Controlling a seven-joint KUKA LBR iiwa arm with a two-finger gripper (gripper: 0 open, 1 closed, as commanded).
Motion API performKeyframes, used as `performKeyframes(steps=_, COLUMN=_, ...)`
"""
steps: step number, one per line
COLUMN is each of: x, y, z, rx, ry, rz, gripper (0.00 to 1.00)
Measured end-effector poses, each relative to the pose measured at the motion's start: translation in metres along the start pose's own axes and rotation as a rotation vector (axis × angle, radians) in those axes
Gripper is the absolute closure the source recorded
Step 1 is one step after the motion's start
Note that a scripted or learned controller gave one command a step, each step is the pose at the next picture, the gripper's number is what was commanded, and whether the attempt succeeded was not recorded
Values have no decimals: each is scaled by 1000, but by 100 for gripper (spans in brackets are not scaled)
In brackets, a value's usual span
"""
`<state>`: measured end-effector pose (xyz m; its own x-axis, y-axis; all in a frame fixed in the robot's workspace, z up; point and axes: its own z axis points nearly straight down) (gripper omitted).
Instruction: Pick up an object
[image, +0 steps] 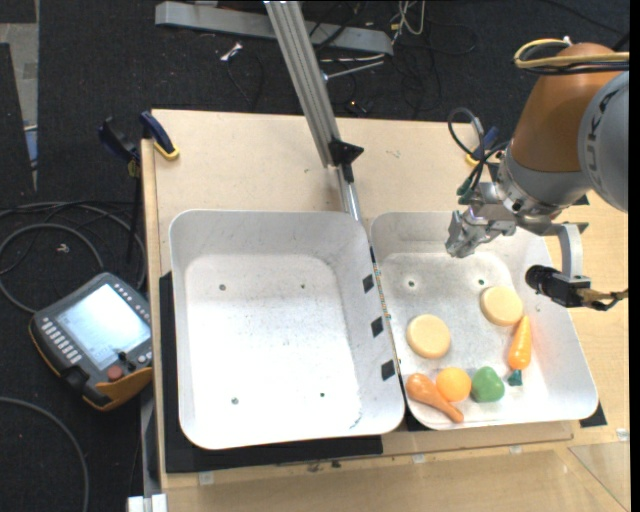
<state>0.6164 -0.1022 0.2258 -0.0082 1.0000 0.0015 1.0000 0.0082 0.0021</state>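
Note:
My gripper (463, 243) hangs over the far part of the right bin (420, 235), above bare bin floor. No object shows between its fingers. In the right bin lie two pale yellow round pieces (429, 336) (500, 305), an orange carrot (519, 343) with a green stem end, a green pepper-like piece (487, 384), an orange ball (453, 383) and a second orange carrot-like piece (433, 396). All of them sit in the near half of the bin, well below the gripper in the view.
The left bin (265, 320) lies beside the right one, sharing a raised middle rim. A slanted metal pole (310, 85) ends in a black clamp at the bins' far edge. A teach pendant (92, 338) lies on the floor at left.

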Motion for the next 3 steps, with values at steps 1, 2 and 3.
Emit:
performKeyframes(steps=1, x=56, y=3, z=8, rx=3, ry=1, rz=0, gripper=100)
performKeyframes(steps=2, x=119, y=12, z=12, rx=1, ry=1, rz=0, gripper=100)
performKeyframes(steps=3, x=168, y=13, z=2, rx=0, ry=1, rz=0, gripper=100)
